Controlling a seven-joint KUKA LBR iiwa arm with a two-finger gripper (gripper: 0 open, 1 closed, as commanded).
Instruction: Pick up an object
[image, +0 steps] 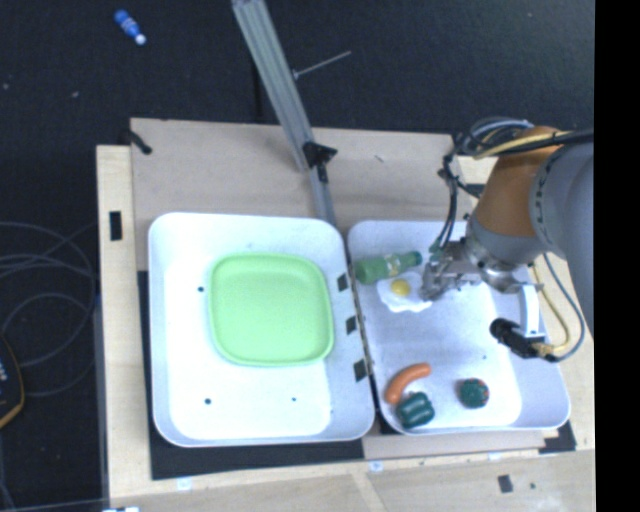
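Note:
My gripper (432, 281) reaches down into the right bin (540, 400) from the right, its tip right at a white fried-egg toy with a yellow yolk (402, 294). A green bottle (385, 267) lies just left of it along the bin's far-left side. An orange sausage (408, 379), a dark green pepper (416, 409) and a round green and red piece (474, 393) rest near the bin's front edge. The wrist hides the fingertips.
The left bin (180, 330) holds a light green square plate (270, 308). A grey metal pole (285, 100) slants down to the bins' dividing wall. Black cables and a connector (515, 338) hang off the wrist over the right bin.

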